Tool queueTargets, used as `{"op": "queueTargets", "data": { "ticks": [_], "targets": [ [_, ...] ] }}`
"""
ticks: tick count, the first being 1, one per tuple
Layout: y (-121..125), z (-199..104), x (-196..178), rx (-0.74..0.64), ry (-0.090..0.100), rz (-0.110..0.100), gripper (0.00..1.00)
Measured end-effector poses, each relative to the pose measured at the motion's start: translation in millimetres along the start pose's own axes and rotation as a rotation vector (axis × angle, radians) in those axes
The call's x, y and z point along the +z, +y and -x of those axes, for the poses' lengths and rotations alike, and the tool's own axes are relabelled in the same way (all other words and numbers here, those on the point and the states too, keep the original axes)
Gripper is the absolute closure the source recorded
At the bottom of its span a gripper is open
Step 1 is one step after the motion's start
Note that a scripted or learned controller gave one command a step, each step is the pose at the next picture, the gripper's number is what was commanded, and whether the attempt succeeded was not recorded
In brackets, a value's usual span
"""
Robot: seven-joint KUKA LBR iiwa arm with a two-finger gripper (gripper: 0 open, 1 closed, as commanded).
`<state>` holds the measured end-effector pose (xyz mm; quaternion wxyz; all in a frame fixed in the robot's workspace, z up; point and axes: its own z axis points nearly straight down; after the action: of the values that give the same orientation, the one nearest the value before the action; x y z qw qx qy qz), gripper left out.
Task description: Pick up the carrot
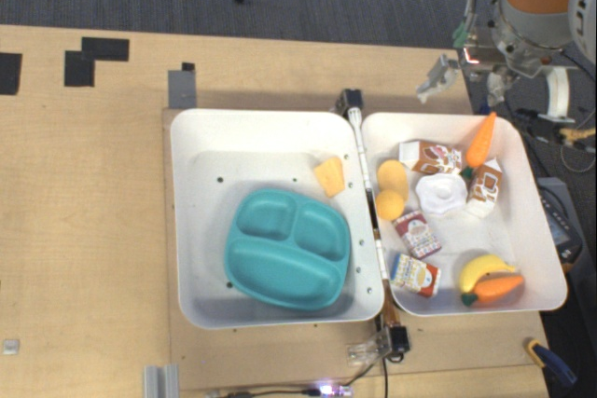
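Pincer [485,70] raised beyond the right bin [541,200]; you cannot tell its state. Carrot [480,141] lies just below it, unheld.

The carrot [480,141] lies tilted against the far right wall of the right bin [539,200], just beside a small brown carton [485,185], with the gripper [485,61] hanging above the bench beyond that bin's far edge. A teal divided plate [287,247] fills the near half of the left bin [187,200], and a yellow cheese wedge [328,175] sits towards its far right corner.
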<state>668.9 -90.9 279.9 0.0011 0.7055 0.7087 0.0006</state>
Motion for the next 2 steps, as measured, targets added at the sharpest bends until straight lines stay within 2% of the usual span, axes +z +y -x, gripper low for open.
{"op": "queueTargets", "data": {
  "ticks": [1,2],
  "targets": [
    [0,89,39,-0.212,-0.001,0.0,0.0],
    [0,115,155,-0.329,0.0,0.001,0.0]
  ]
}}
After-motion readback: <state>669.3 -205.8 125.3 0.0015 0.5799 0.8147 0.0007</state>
